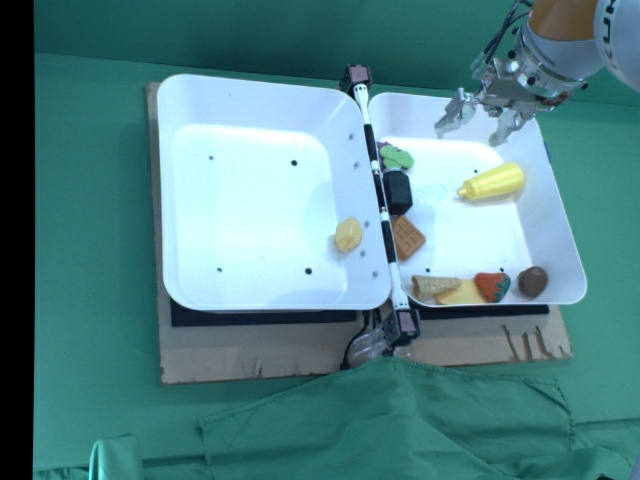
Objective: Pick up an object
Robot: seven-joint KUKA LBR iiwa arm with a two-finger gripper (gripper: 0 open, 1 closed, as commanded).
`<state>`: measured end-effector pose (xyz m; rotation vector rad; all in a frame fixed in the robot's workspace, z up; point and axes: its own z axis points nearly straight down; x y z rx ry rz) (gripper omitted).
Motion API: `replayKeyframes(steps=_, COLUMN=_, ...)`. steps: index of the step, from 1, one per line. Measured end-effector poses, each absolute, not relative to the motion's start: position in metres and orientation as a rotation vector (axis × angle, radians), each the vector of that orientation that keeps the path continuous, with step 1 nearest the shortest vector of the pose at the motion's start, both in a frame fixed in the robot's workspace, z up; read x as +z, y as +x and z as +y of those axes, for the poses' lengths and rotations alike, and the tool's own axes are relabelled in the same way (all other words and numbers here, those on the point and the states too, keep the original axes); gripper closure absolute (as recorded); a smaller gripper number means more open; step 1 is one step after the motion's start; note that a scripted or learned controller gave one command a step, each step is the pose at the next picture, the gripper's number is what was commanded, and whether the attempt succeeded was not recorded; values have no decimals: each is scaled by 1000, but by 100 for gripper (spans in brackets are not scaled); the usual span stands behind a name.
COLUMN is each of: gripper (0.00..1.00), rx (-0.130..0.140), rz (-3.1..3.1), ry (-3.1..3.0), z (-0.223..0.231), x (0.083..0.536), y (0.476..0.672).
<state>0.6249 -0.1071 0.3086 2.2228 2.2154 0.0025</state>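
Your end effector (481,120) hangs spread wide and empty over the right white plastic bin (560,238), and the yellow plastic squeeze bottle (492,182) lying just below it looks light, rigid, slick, best pinched across its middle.

A green cloth (100,218) covers the whole bench and continues up behind it. A brown cardboard sheet (200,353) lies flat on it — the front edge is worn. More green fabric (400,423) lies wrinkled in front.
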Motion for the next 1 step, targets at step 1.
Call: replayKeyframes(steps=1, gripper=0, rx=3, rz=2215, ry=2223, z=-107, x=309, y=625)
